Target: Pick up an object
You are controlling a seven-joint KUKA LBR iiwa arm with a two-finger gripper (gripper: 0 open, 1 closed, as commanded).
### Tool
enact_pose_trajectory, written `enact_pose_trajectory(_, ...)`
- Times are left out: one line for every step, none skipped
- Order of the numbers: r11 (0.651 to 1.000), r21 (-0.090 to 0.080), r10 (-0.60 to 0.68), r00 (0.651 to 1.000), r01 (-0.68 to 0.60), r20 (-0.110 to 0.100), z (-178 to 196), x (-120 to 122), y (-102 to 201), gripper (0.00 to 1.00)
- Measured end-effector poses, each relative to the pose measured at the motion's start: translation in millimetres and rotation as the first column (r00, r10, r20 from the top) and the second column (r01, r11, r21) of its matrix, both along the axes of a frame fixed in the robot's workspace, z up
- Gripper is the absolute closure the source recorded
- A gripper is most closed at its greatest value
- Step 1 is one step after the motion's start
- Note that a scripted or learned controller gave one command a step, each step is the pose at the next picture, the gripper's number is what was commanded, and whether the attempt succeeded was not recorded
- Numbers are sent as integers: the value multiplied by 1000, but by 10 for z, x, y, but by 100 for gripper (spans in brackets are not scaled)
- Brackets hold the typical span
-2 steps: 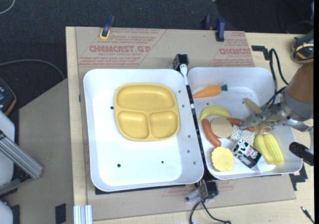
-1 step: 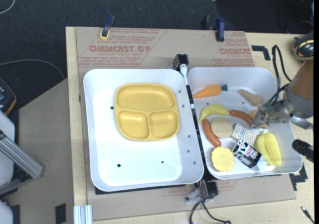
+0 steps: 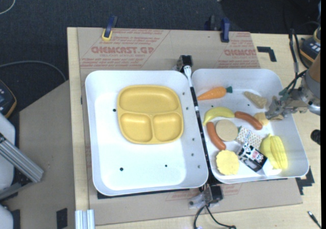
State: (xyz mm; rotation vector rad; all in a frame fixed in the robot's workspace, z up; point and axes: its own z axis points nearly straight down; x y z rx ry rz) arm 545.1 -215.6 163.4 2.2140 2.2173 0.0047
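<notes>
Camera view, fixed overhead at a slant. Bench [image 3: 153, 45]: brown board with red printed lettering, held at its far edge by a yellow clamp [image 3: 107, 33] at upper left and a blue clamp [image 3: 224, 30] at upper right. Left bin [image 3: 102, 172]: shallow, white, occupying the centre-left of the frame; contains one yellow three-compartment tray [image 3: 150, 113] lying flat in its upper half. Right bin [image 3: 293, 141]: shallow, white, touching the left bin along a shared edge at frame centre; contains assorted toy food. Contents, from top down: carrot [image 3: 212, 93], orange with a green tip, lying across the upper left of the bin; tan wedge piece [image 3: 256, 99] at upper right; banana [image 3: 218, 114], yellow, curved, left of centre; sausage [image 3: 248, 119], red-orange, just right of the banana; second sausage [image 3: 215, 135] along the left wall; round tan disc [image 3: 226, 131] between the two sausages; patterned white square [image 3: 249, 136] just right of the disc; black-and-white item [image 3: 252, 156] near the lower middle; yellow round slice [image 3: 227, 162] at lower left; corn cob [image 3: 275, 151], yellow, at lower right. Gripper [image 3: 277, 111]: enters from the right edge of the frame, positioned low over the right side of the right bin, next to a small pale yellow piece [image 3: 261, 118] at the sausage's right end; whether the pincer is released or clenched cannot be told.
</notes>
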Motion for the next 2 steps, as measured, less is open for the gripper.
enact_pose_trajectory(1000,0,-1,1000,1,-1,482,-63,-52,100)
enact_pose_trajectory(1000,1,0,1000,0,-3,626,-54,-55,100)
